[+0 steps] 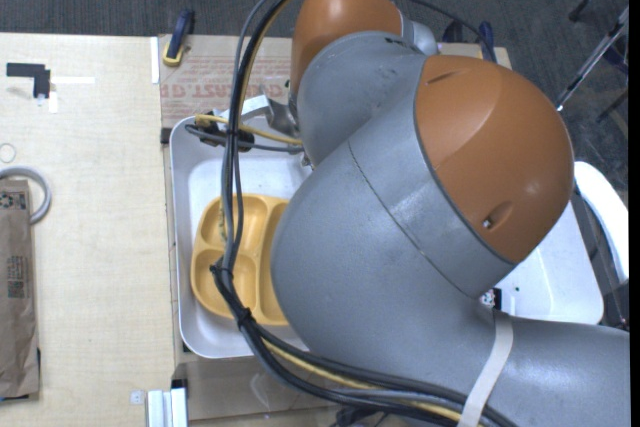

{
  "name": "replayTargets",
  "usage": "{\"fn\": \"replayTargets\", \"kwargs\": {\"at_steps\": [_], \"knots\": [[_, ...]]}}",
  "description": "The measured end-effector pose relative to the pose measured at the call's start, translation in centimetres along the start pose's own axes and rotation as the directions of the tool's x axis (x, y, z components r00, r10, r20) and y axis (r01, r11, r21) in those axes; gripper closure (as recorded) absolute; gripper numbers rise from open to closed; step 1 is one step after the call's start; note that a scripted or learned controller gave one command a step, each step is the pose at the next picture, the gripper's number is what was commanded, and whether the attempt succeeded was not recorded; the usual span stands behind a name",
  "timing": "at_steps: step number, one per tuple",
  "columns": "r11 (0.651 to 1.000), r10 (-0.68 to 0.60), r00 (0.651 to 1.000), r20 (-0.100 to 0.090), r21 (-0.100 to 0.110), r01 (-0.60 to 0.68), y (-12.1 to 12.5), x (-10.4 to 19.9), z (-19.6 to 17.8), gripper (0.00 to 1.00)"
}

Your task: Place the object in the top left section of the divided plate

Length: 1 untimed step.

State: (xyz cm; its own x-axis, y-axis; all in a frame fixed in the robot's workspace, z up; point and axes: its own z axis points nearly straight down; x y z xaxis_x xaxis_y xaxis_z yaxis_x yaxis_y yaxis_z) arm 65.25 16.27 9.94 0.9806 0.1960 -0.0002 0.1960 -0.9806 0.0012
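Note:
A yellow divided plate point(236, 260) lies in the left white bin point(185, 245); two of its sections show, and the rest is hidden under the arm. The big grey and orange arm point(420, 215) covers most of both bins. Near the bin's far edge, a metal part of the wrist point(272, 115) with a yellow cable pokes out from behind the arm. The object named in the task is hidden from me.
A wooden bench top point(80, 215) spreads to the left, with a brown paper bag point(15, 285) at its left edge. Black cables point(236, 165) loop down over the plate. A sliver of the right bin point(600, 205) shows at far right.

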Motion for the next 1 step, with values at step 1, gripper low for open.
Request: {"fn": "replayTargets", "kwargs": {"at_steps": [1], "knots": [[1.0,0.0,1.0,0.0,0.0,0.0,0.0,0.0,0.0,0.0]]}}
